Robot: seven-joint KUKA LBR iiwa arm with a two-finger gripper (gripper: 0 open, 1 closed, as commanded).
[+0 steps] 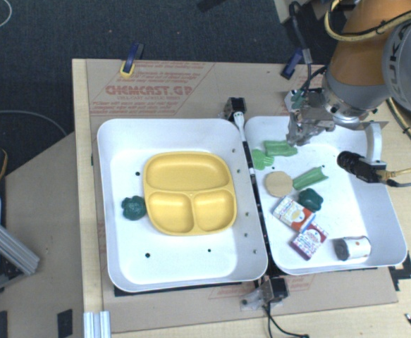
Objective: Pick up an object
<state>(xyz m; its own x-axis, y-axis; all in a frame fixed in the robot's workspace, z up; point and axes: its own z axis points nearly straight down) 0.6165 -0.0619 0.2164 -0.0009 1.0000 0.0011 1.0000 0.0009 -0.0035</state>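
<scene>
We see two shallow white bins side by side on a bench. The left bin [113,245] holds a yellow divided tray [189,191] near its middle, with a small dark green lump [133,207] just beside the tray's left edge. The right bin [381,220] holds the loose pieces: a light green toy [270,153] at its upper left, a tan disc [278,184] just below that, a green stick [309,177] lying tilted to the disc's right, a dark teal lump [310,199] under the stick, two red-and-white packets [300,225] lower down, and a grey and white cylinder [352,248] near the bin's lower right corner. The arm [364,44] enters from the upper right of the frame, and its gripper [301,134] hangs over the upper left part of the right bin, just above the light green toy. We cannot tell how far the gripper is open, nor whether it has hold of anything.
</scene>
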